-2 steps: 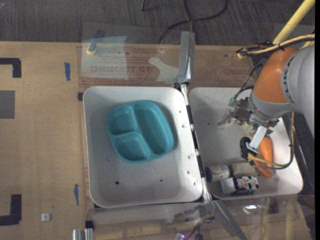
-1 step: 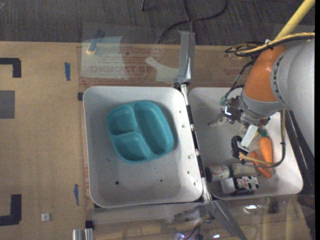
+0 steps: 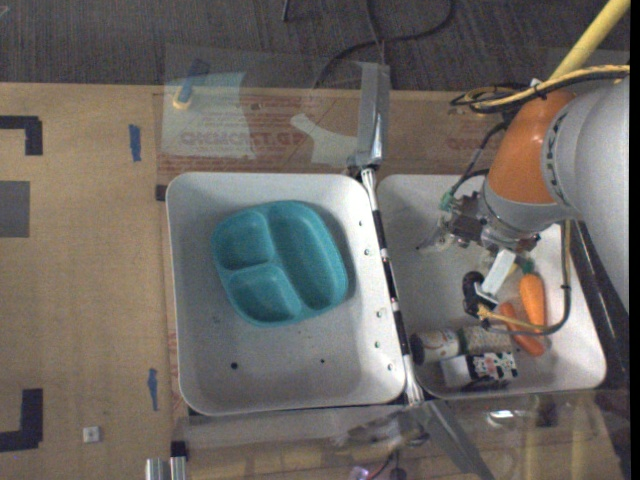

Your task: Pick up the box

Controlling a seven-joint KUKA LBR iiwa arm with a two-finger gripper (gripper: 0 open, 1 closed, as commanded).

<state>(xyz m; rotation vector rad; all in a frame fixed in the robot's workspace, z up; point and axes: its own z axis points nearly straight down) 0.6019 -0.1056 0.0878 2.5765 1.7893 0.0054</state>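
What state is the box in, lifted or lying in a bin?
Lying in a bin: the box rests on the floor of the right bin, against its lower edge in the view.

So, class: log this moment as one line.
gripper: over right bin | box: bin's near edge, not held | plate: left bin

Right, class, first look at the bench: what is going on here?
The grey robot arm with the orange band reaches over the right shallow white bin, its gripper in the bin's far part. The small white box with black markings lies untouched at the bin's near edge, beside a pale cylindrical container and orange carrots. The left white bin holds a teal divided plate.
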